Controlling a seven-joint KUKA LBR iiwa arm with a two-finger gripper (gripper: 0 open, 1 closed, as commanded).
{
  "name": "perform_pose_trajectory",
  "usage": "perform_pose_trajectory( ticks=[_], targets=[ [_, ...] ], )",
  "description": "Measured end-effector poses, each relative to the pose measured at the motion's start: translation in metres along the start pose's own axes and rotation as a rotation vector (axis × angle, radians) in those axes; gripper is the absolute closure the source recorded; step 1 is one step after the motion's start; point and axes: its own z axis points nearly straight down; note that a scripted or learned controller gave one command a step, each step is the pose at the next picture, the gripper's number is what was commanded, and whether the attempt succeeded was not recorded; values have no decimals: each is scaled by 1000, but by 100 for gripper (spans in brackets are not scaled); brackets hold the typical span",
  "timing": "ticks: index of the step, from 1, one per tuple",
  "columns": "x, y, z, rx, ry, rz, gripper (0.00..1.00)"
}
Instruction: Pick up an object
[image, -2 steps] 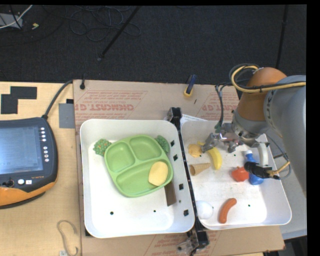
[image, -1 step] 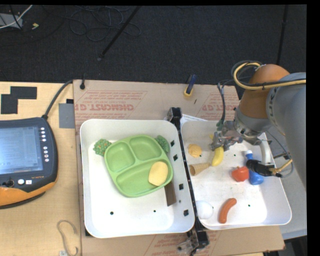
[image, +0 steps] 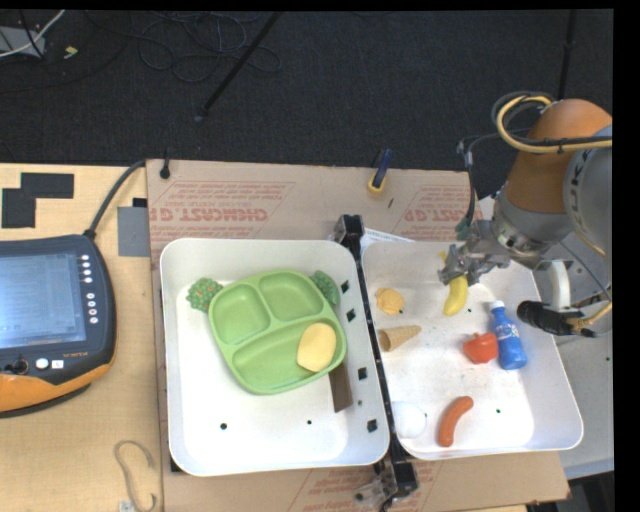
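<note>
You see the yellow banana (image: 456, 296) hanging upright in the right bin (image: 560, 420), its top pinched between the fingers of the claw (image: 462, 268). Beside it on the bin floor lie a small yellow piece (image: 390, 300) and an ice-cream cone (image: 398, 337); to its right sit a blue bottle (image: 508, 338) and a red item (image: 481, 348), touching each other. Nearer you lie a sausage (image: 454, 420) and a white ball (image: 410, 418). The left bin (image: 190, 420) holds a green divided plate (image: 260, 320) carrying a yellow lemon (image: 317, 347).
</note>
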Motion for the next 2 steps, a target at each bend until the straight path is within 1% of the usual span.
perform_pose_trajectory(
  ticks=[1,2],
  targets=[
    [0,9,-60,-2,0,-3,100],
    [-1,9,-70,2,1,-5,100]
  ],
)
